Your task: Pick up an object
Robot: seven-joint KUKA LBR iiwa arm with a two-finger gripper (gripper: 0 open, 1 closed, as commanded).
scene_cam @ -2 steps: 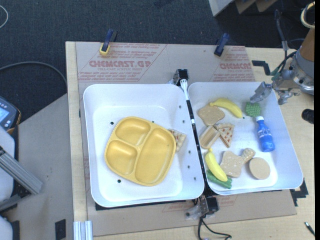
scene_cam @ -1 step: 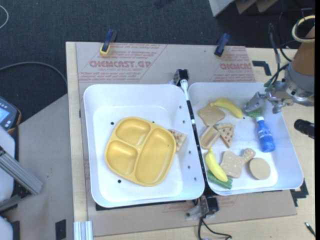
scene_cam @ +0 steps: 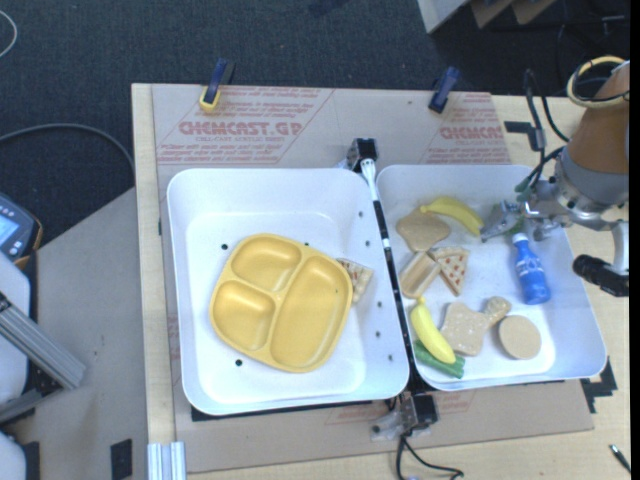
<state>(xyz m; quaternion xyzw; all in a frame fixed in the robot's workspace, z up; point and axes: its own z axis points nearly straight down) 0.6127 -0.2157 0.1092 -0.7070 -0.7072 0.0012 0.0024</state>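
Two shallow white plastic bins are seen side by side on a cardboard-covered bench [scene_cam: 300, 128]. In the left bin [scene_cam: 195, 218] a yellow three-compartment plastic plate [scene_cam: 282, 301] is laid, and a pale waffle-patterned wedge [scene_cam: 355, 275] is tucked against the plate's right edge, partly under it.

The right bin [scene_cam: 575, 358] is crowded with small toy foods. Near its upper middle a curved yellow banana [scene_cam: 452, 212] is placed just above a tan bread-shaped slice [scene_cam: 422, 232]. Below these a tan wedge [scene_cam: 418, 274] and an orange-and-tan waffle-like triangle [scene_cam: 453, 268] are set touching one another. Towards the front edge a second yellow banana with a green end [scene_cam: 434, 339] is laid just beside a pale square cracker [scene_cam: 465, 327], and a round tan biscuit [scene_cam: 520, 337] is found to the right of it, with a small pale piece [scene_cam: 496, 308] between them.

A blue plastic bottle with a white cap [scene_cam: 530, 266] is laid on its side in the right part of this bin, apart from the other pieces.

The grey arm with the orange band [scene_cam: 600, 143] is brought in from the right, and the gripper [scene_cam: 522, 218] is positioned low over the bin, just above the bottle's capped end and to the right of the upper banana. Whether its fingers are spread or closed cannot be told, and nothing is seen to be gripped.

Two clamps, one yellow [scene_cam: 212, 90] and one blue [scene_cam: 444, 89], are fixed at the bench's far edge.
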